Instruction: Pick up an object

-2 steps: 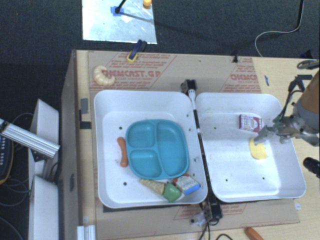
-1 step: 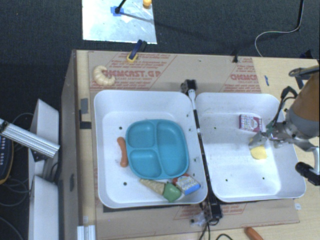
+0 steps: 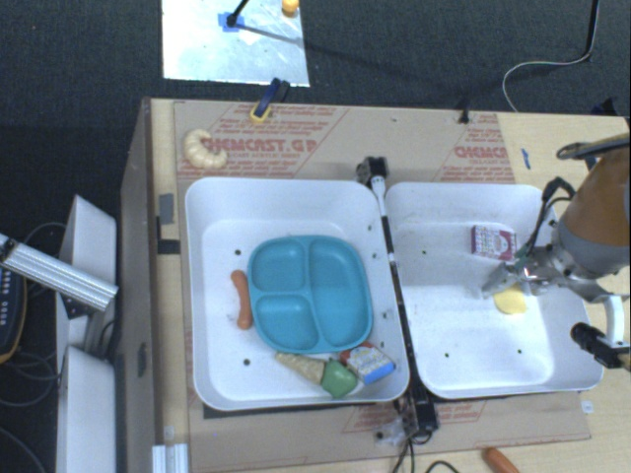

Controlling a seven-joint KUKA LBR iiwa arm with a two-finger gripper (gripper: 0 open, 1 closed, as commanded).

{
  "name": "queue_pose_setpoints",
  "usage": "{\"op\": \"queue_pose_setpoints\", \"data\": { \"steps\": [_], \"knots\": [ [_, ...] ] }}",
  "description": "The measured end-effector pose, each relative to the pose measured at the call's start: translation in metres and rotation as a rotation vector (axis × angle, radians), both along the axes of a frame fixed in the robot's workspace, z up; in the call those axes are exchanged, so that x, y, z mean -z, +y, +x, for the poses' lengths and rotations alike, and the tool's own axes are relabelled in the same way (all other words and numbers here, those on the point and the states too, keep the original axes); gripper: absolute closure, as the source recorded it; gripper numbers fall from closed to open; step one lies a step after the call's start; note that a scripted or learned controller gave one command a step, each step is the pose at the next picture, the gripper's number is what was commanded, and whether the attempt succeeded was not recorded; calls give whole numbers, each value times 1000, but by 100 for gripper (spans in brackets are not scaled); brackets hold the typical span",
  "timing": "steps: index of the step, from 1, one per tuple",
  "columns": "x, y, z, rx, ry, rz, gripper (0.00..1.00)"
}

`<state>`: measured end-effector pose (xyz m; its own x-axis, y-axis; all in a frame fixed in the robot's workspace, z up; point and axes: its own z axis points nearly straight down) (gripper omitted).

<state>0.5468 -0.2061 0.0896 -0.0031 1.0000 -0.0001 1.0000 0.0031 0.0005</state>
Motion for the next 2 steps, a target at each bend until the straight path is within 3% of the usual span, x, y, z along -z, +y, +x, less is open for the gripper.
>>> {"op": "queue_pose_setpoints", "data": {
  "steps": [1, 2],
  "knots": [
    [-11, 0, 1, -1, -2, 0, 100],
    [-11, 0, 1, 0, -2, 0, 0]
  ]
}}
